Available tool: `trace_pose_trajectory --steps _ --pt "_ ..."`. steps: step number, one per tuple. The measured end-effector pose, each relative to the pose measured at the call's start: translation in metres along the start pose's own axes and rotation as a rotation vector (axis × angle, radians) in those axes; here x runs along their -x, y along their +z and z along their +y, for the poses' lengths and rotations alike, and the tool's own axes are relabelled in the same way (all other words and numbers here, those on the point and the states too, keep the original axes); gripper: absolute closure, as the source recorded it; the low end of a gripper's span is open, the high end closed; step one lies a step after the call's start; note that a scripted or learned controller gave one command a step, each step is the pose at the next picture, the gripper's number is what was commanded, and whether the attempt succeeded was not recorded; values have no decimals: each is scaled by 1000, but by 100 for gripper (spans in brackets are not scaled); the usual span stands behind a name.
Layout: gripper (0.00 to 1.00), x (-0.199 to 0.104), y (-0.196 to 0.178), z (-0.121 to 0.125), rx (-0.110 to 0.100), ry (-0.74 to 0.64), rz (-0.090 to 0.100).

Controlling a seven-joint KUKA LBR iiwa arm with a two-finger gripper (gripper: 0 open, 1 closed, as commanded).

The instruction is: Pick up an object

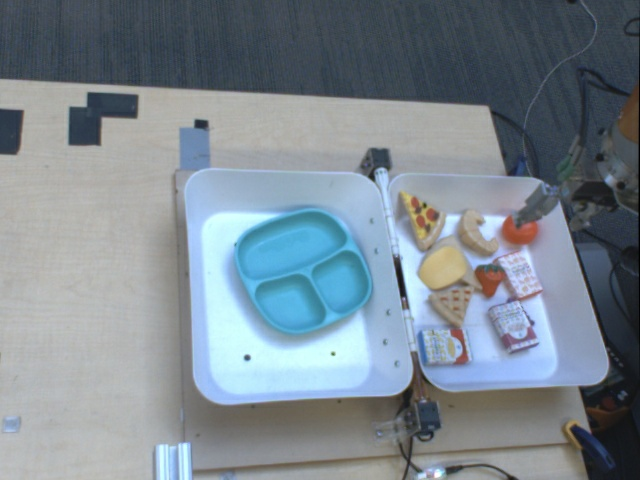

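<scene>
The grey two-finger gripper (530, 214) touches the round orange-red toy tomato (520, 230) near the right white bin's (575, 363) far right corner; whether the fingers grip it is unclear.

The object under my gripper (528, 218) was a small round orange-red tomato (520, 231), lying in the right bin's (570, 368) far right part, near its back wall. It sat apart from the other toy foods, beyond a small white-and-red carton (519, 274) and right of a pale bitten bread piece (477, 233).
</scene>
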State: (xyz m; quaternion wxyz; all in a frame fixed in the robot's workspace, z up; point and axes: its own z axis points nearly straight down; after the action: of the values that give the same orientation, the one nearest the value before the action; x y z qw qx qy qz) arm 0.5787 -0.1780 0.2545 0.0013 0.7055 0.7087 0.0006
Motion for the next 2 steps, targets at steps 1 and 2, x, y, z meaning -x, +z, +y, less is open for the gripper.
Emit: trace_pose_trajectory --steps 1,2 --pt "0 27 131 -17 13 1 -3" --pt "0 -63 162 -60 11 3 -2"
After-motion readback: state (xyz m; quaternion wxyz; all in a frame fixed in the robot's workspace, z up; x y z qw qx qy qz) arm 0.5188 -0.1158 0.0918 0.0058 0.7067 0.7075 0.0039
